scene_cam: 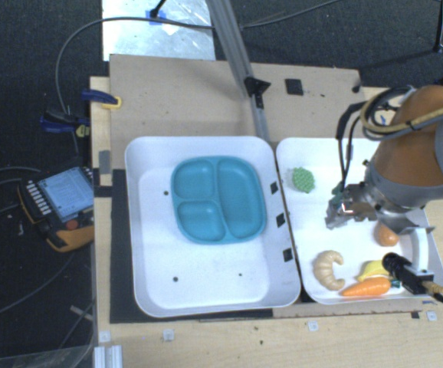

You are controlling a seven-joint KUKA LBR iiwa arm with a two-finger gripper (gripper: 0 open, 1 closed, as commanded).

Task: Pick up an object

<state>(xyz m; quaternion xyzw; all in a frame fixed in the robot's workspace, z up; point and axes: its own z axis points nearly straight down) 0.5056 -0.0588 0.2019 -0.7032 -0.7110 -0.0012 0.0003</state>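
My gripper (342,210) hangs over the middle of the right bin (307,236), reaching in from the right on the orange-banded arm. A green bumpy ball (303,179) lies up and to its left. Below it a beige croissant (329,269) rests near the bin's front. An orange carrot (365,287) and a yellow piece (373,268) lie at the front right. An orange rounded object (386,235) sits partly under the arm. Nothing shows between the gripper's tips.
The left bin (152,282) holds a blue divided plate (218,198). A grey pole (233,44) slants down to the bins' far edge. Cables and a handheld controller (60,205) lie on the floor at left.
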